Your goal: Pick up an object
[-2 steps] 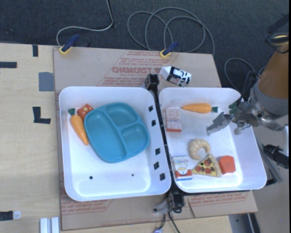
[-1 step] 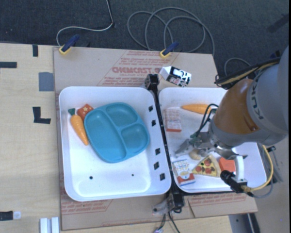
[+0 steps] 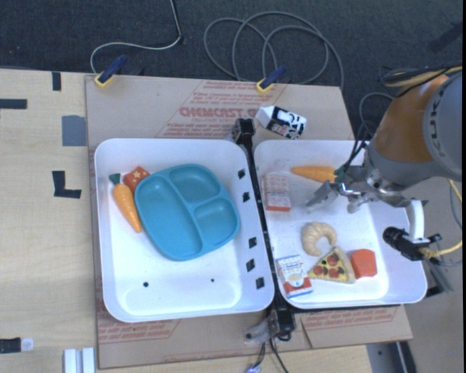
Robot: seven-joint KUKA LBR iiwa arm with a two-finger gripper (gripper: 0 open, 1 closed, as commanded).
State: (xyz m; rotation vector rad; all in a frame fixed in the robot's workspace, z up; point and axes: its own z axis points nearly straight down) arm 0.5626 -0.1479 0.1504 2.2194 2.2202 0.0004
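Pincer (image 3: 324, 198) low in the right bin (image 3: 388, 290), just below a toy carrot (image 3: 313, 173).

Camera view: the pincer's fingers stand spread apart, nothing between them. The carrot lies flat, long axis roughly left-right, tapered tip toward the divider, green end toward the arm. Nearer the front lie a croissant (image 3: 318, 237), pizza slice (image 3: 334, 267) and red block (image 3: 363, 263). The left bin holds a blue divided plate (image 3: 188, 210) and a second carrot (image 3: 126, 205).
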